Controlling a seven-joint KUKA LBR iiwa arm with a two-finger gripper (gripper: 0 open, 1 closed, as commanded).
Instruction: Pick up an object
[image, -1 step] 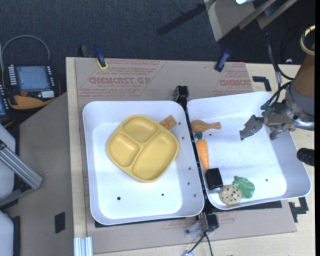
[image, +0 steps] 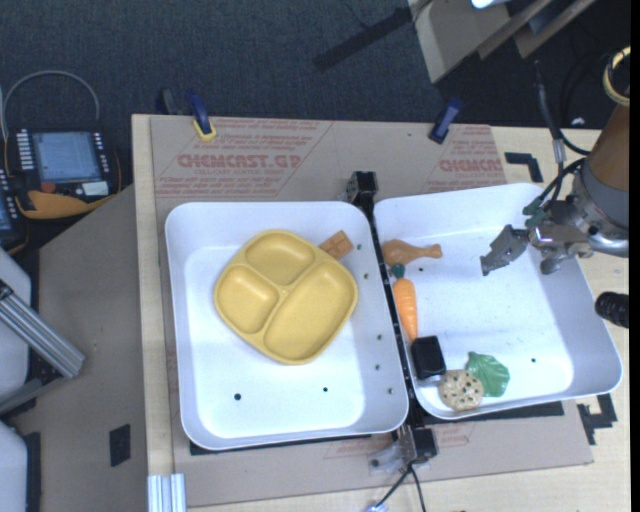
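right bin (image: 590, 345): gripper (image: 528, 252) over upper right area, fingers spread, nothing between them; along left wall, well apart from it: chicken leg (image: 410, 252), carrot (image: 404, 308), black block (image: 428, 356), cookie (image: 461, 389), green piece (image: 490, 372). left bin (image: 200, 330): yellow divided plate (image: 286, 296).

Glossy yellow plastic plate (image: 285, 297)
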